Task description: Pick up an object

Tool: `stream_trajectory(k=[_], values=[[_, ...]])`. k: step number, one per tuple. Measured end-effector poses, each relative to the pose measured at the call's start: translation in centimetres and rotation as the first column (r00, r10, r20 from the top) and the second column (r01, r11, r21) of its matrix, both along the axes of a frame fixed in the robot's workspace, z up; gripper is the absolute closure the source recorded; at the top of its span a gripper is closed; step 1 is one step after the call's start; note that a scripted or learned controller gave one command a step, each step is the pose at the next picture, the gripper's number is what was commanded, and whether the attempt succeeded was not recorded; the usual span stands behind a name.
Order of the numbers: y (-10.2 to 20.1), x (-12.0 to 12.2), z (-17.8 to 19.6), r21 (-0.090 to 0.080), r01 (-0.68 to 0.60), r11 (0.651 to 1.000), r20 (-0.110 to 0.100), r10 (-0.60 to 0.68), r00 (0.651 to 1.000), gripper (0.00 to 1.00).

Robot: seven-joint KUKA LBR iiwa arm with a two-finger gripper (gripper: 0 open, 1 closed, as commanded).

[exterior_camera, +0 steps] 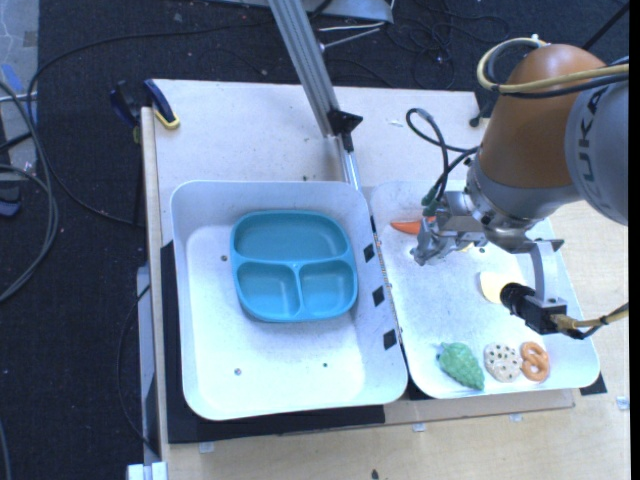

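Carrot piece (405, 227), small and orange, lies at the far left edge of the right bin (455, 313), just beside my fingers (428, 250), which hang low over the bin floor. Whether they are spread or closed I cannot tell from this angle; nothing shows between them. To take it well, I judge I should shift slightly toward the carrot piece, centre over it, straddle its narrow width, then drop straight before closing. Green leafy toy (461, 364), cookie (502, 361) and pretzel (534, 360) sit well apart at the near edge.

Blue tray (295, 266), green lump (461, 364), perhaps speckled cookie (502, 361).
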State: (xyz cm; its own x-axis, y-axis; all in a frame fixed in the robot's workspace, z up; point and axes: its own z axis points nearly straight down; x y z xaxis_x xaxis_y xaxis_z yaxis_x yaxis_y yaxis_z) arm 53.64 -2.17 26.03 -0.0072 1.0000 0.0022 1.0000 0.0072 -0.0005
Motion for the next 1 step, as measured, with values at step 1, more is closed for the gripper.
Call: stream_trajectory(k=[1], values=[[5.13,-1.42,-1.55,0.000,0.000,1.000,-0.002,0.000,1.000,1.00]])
